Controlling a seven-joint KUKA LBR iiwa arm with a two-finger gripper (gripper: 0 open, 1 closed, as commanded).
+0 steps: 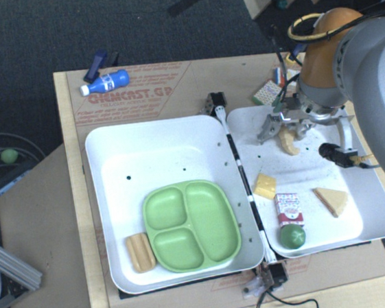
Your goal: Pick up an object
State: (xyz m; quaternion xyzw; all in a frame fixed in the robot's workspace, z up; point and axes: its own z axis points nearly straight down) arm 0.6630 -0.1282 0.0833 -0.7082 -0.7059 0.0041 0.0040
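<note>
Nearest the camera, at the bottom of the right bin [376, 222], there's a little green ball [292, 236], with a red-and-white packet [288, 208] touching it just above. To the right of that is a yellow wedge [332, 201], and up and to the left, hard against the bin's left wall, a small yellow block [265, 185].

Over in the left bin [110, 159], a green divided plate [189, 224] takes up the lower half, with a tan block [140, 252] right beside its lower left edge.

Further back, near the top of the right bin, the gripper [285, 131] is down low. Its two metal fingers [267, 131] look splayed apart, and a pale chunk [289, 144] sits on the bin floor right below the gap. It doesn't look pinched, so the gripper isn't holding anything as far as the view shows.

Behind the bins, in the upper left of the frame, a blue-and-white bottle [105, 82] lies on its side on the bench [171, 90]. A small patterned card [266, 93] is just past the right bin's top edge.
</note>
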